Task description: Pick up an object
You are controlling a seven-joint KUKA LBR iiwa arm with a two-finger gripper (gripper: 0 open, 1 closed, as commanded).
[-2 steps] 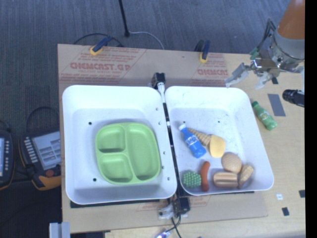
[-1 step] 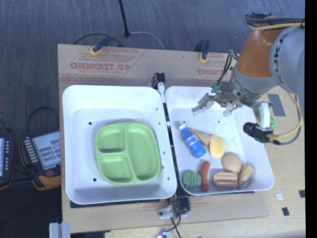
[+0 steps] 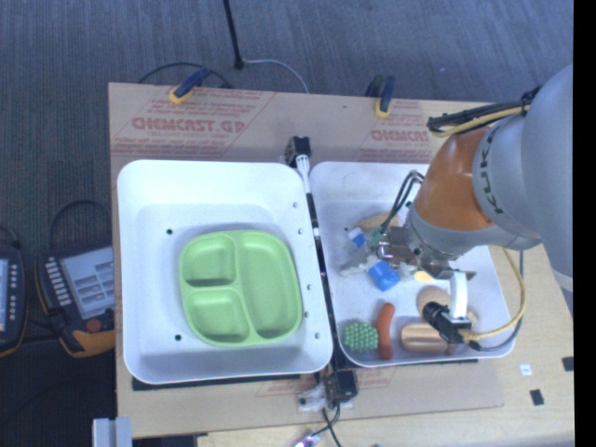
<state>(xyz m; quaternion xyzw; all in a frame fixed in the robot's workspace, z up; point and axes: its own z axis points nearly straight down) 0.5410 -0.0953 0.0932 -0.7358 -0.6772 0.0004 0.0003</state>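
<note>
My gripper [image 3: 391, 247] hangs low over the middle of the right bin [image 3: 328, 250], under the orange wrist band of the arm. A small blue block [image 3: 383, 276] lies just below it, apparently touching or nearly so. Another small blue and white piece [image 3: 358, 239] sits just left of the gripper. Along the bin's front edge lie a green knobbly ball [image 3: 359, 334], a red-orange sausage-shaped toy [image 3: 386, 326] and a tan bun-like piece [image 3: 421, 338]. A second tan piece [image 3: 432, 297] lies right of the blue block, partly behind the arm's cable.
The left bin [image 3: 149, 194] holds a green divided plate [image 3: 241, 285]. A black rail [image 3: 315, 222] runs between the two bins. The arm's body and a yellow cable [image 3: 507, 319] cover the right bin's right side. Clamps [image 3: 382, 101] hold the cardboard at the back.
</note>
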